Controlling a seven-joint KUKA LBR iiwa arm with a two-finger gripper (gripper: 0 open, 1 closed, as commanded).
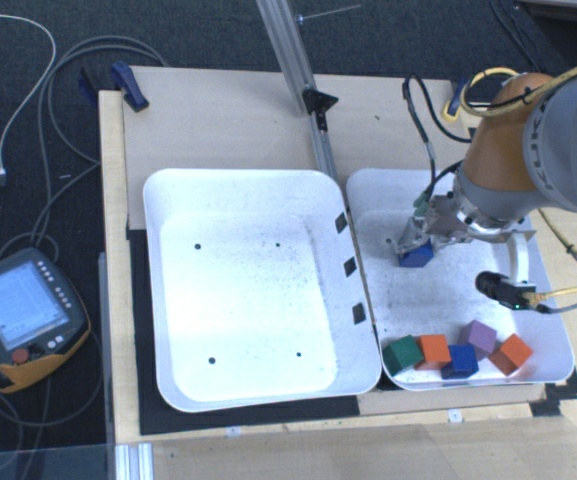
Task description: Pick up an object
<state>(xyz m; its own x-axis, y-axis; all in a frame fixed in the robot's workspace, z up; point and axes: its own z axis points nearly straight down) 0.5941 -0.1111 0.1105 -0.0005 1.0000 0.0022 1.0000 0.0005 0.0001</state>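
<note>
The hand (415,240) sits low in the right bin (388,288), fingers clamped on a blue block (417,256) at its 6 o'clock. Grasp looks made; lifting remains. Other blocks (458,353) lie at the bin's 6 o'clock edge.

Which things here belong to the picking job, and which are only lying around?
Job:
- tool, down in the right bin
- blue block at its tip
- green, orange, blue, purple and orange blocks along the near wall

Lying about:
- left bin
- blue clamp
- teach pendant
- floor cables
</note>
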